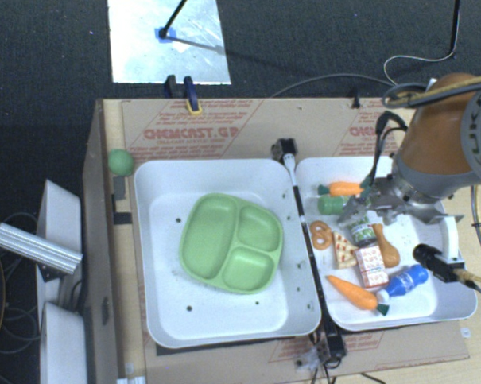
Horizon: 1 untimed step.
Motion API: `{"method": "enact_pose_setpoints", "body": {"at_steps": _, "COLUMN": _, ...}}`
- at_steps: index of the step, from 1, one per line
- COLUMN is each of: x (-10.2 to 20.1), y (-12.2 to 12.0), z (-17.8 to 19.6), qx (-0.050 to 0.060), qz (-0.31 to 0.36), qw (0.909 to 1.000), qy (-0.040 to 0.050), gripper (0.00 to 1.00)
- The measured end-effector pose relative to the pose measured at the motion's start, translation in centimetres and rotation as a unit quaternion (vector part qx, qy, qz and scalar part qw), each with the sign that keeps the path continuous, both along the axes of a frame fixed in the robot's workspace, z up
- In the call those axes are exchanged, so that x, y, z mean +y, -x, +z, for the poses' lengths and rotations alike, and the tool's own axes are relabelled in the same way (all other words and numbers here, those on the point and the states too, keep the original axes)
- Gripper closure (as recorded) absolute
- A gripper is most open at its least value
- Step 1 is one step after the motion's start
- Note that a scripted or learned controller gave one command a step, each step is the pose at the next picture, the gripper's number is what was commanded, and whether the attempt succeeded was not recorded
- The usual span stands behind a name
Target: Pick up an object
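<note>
Two bins: the left bin (160,254) and the right bin (456,297) are lying side by side on the bench, seen from above at a slant.
Arm: the grey arm (449,142) is reaching in from the right over the right bin.
Gripper: the gripper (359,210) is hanging low over the middle of the pile; whether it is apart or together, I cannot tell, and nothing is showing clearly between its tips.
Objects: a carrot (345,188), a pretzel (319,235), a small can (363,234), a carton (370,267), a second carrot (352,291) and a blue bottle (406,281) are lying close together in the right bin.
Hidden: the arm is covering the right bin's far right corner.
Left bin: a green divided plate (231,242) is sitting in it.
</note>
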<state>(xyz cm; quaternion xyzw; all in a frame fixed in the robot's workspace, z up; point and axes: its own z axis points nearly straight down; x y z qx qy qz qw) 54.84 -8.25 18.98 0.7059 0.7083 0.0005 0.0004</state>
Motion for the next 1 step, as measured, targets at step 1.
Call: {"method": "enact_pose_setpoints", "body": {"at_steps": 1, "x": -3.06, "y": -5.31, "z": -10.62, "qx": 0.0, "qz": -0.001, "qw": 1.0, "qy": 0.0005, "gripper": 0.0}}
